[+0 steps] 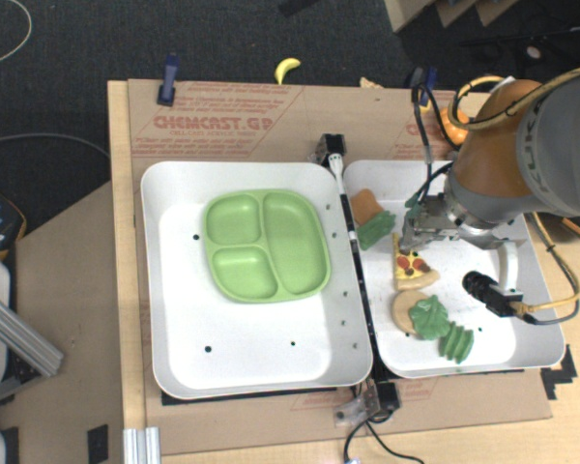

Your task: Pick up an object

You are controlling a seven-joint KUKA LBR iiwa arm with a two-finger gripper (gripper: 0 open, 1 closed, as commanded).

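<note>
The toy pizza slice lies in the right bin, near that bin's left side, a pale wedge with red dots on top. The gripper sits directly above the slice's upper end, low over it; whether it touches the slice is not clear, and whether the gripper is apart or together cannot be told from this slanted view.

Just below the slice lies a tan round piece, and touching its right edge is a green leafy toy that stretches toward the bin's lower edge. Up and to the left of the gripper, close to the wall between the bins, a small green block lies with an orange-brown piece just above it. A black cylindrical part with a cable hangs from the arm over the right part of the bin, beside the pizza slice. The arm is grey with an orange band and comes in from the right.

The left bin holds a green divided plate with three compartments, lying flat toward the bin's upper middle.

Both bins rest side by side on a brown worktop. A blue clamp grips the worktop's far left edge, and a small yellow banana lies on the dark floor just beyond that far edge.
</note>
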